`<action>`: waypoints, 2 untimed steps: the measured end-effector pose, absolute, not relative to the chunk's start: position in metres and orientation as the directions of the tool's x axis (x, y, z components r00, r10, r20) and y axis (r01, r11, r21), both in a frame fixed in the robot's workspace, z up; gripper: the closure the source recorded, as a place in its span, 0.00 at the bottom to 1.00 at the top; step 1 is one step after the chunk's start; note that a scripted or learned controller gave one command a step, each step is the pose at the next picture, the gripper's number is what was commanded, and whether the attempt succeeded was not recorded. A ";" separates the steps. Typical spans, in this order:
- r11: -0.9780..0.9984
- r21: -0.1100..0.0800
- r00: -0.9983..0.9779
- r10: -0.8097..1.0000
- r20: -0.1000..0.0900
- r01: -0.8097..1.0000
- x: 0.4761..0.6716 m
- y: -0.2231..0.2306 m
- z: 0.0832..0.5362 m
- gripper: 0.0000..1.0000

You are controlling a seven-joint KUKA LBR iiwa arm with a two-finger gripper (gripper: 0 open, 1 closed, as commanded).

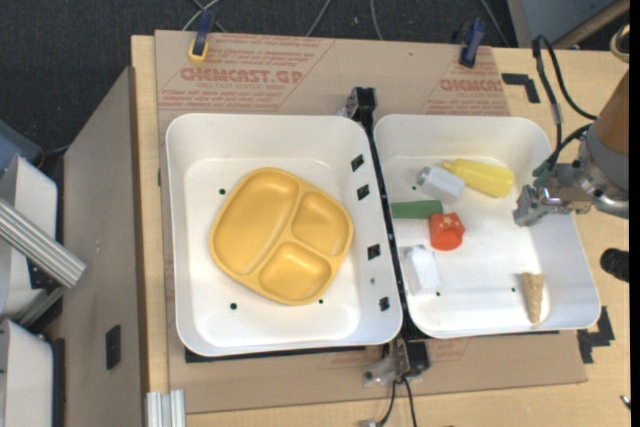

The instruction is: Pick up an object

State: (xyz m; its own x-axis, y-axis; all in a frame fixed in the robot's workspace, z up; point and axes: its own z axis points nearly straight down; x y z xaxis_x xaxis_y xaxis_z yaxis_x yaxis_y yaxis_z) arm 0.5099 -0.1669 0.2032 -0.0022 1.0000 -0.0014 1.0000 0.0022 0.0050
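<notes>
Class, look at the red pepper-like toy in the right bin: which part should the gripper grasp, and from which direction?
Grasp the red toy across its rounded body, descending from straight above. It stands apart from the green block, leaving finger room either side.

Two bins side by side on the surface.
Left bin holds a divided plate; right bin holds corn, pepper, cone; hand at its right edge.

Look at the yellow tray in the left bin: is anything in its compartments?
Empty. The tray lies flat in the left bin, and all three compartments show bare yellow plastic.
</notes>
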 end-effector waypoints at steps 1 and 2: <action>0.007 0.003 -0.007 1.000 0.002 1.000 0.512 -0.117 0.217 1.00; 0.006 -0.001 -0.006 1.000 0.003 1.000 0.514 -0.071 0.214 1.00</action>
State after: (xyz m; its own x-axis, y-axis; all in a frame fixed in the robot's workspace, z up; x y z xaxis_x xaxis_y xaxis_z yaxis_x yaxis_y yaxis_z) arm 0.5142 -0.0715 0.2139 -0.0062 1.0000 0.0032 1.0000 0.0062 -0.0015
